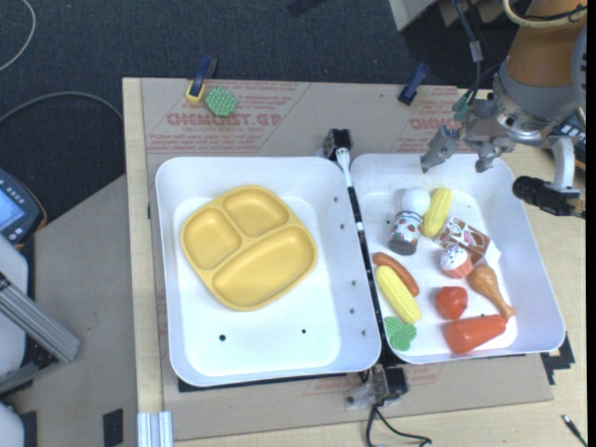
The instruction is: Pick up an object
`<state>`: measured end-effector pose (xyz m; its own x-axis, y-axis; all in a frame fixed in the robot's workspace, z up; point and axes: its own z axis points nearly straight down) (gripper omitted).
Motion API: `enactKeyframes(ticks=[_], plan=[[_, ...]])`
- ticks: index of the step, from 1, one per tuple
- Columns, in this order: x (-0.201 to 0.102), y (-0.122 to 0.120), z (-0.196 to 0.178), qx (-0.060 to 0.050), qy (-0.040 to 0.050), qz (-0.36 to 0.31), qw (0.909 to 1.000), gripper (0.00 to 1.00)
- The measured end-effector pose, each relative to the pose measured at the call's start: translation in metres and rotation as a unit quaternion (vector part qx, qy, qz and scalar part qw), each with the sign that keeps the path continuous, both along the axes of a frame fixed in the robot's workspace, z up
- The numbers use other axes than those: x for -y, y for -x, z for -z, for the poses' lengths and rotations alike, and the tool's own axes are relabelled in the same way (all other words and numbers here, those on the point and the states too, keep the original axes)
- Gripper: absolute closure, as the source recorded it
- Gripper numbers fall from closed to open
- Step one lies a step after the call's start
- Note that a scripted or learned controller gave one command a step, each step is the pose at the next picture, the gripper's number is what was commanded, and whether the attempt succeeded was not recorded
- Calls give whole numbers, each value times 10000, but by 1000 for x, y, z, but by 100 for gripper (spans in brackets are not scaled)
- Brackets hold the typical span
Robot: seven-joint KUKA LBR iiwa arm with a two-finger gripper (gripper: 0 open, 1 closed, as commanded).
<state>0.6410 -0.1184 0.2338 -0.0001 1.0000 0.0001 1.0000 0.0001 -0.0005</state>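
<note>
- Two white bins side by side on the tabletop (140,119). Left bin (177,343) carries a yellow divided plate (247,245); right bin (540,296) has all the toy food, so any pick target is on that side.
- Targets are clustered mid-bin to the near edge: upright-ish corn cob (436,210) touching a white egg (414,200) w/ a small brown-and-white jar (404,233) just below; a wrapped snack (463,238) beside the cob; a hot dog (395,271) lying against a second corn cob (397,293); a tomato (451,302), drumstick (489,287), carrot (475,333) and a green piece (401,331) near the front rim.
- Items are packed close, several touching, prob. dumped in loose. My read: a clean two-finger grasp needs an item w/ free sides; the tomato or carrot look the most isolated.
- Arm (545,54) comes in from the right, orange band above the wrist, wrist pointing down over the far rim of the right bin.
- Tool (458,161) hangs above the bin's far edge, fingers apart, nothing between them. It sits just behind the egg/cob pair, apart from both, not touching any item.
- Stage, as I judge it: approach, no pick made yet. Nearest candidates are the egg and the upright cob; they touch, so one finger could nudge the neighbour on descent.
- Clamps and a green scrubber-like pad (221,100) sit at the board's far edge, well apart from the action.
</note>
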Motion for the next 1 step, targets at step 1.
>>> enactKeyframes(ticks=[1], plan=[[17, -22, 151, -58, -3, 1, 10000, 0]])
